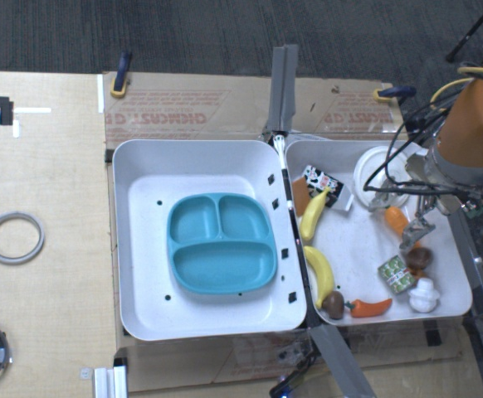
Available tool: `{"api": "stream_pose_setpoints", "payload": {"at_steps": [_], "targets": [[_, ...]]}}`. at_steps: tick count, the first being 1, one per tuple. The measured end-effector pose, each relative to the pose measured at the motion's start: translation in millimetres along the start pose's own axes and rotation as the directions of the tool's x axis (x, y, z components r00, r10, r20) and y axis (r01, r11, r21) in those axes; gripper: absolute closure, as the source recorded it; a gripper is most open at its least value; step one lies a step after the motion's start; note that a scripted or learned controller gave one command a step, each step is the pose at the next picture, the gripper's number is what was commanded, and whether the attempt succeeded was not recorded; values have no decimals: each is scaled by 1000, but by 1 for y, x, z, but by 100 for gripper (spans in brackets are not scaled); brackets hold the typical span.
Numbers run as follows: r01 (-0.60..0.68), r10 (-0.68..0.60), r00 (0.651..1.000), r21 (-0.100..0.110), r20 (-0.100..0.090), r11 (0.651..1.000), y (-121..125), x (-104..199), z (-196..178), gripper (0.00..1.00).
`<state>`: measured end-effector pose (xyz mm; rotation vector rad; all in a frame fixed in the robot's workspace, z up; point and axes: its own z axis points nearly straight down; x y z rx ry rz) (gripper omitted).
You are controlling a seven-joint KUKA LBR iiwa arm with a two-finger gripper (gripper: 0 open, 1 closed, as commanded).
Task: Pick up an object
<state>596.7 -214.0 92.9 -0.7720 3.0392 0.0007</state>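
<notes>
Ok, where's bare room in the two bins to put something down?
Left bin: the white floor around the blue plate. Right bin: the middle patch between the two bananas and the gripper. It is crowded along the front and right, around the carrot and green packet.

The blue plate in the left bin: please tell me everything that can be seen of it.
The blue plate is a turquoise tray with rounded corners, plastic by its look, divided into three compartments: two small ones at the far side and one wide one at the near side. All three hold nothing. It lies flat and right side up, near the middle of the left bin, slightly turned against the bin's walls. Only the bin floor touches it.
</notes>
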Motion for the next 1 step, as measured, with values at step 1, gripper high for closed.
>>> {"api": "stream_pose_setpoints", "payload": {"at_steps": [1], "targets": [[0,0,1000,3,6,1000,0,-2,-10,100]]}}
